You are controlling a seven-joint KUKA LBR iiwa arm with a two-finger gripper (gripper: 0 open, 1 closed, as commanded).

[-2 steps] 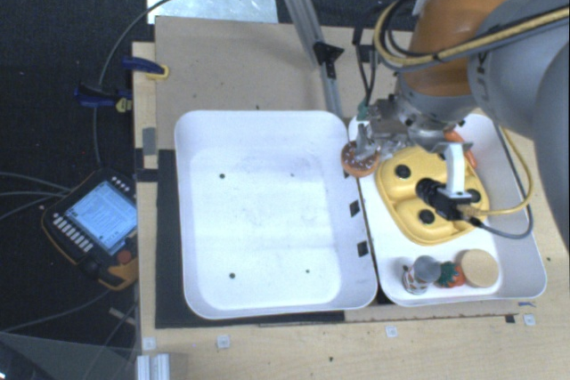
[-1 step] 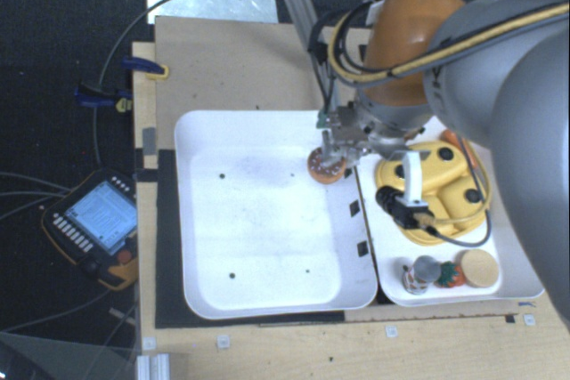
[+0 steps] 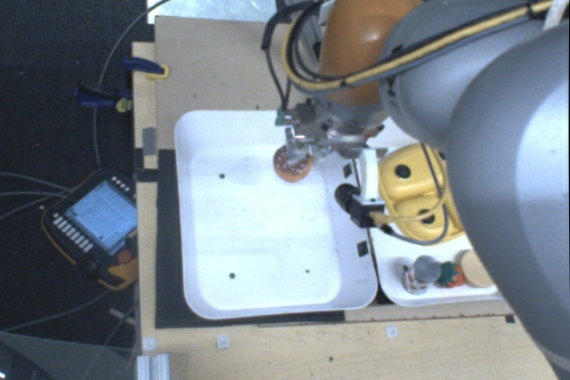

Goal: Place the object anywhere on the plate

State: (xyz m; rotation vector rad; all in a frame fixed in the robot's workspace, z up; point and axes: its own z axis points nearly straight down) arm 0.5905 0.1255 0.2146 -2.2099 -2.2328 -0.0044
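Your pincer (image 3: 294, 147) hangs over the far end of the left bin (image 3: 258, 271), right at a small round brownish object (image 3: 292, 165) that looks like a toy doughnut; you cannot tell whether the thing is gripped. Judge it light, stiff and sturdy, best pinched across its rim. A yellow item (image 3: 411, 187) sits in the right bin (image 3: 427, 294)

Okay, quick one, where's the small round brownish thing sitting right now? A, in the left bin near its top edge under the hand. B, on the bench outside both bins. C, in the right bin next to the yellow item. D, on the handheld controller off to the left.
A: the round brownish object sits over the left bin floor near its upper edge, directly beneath the hand.
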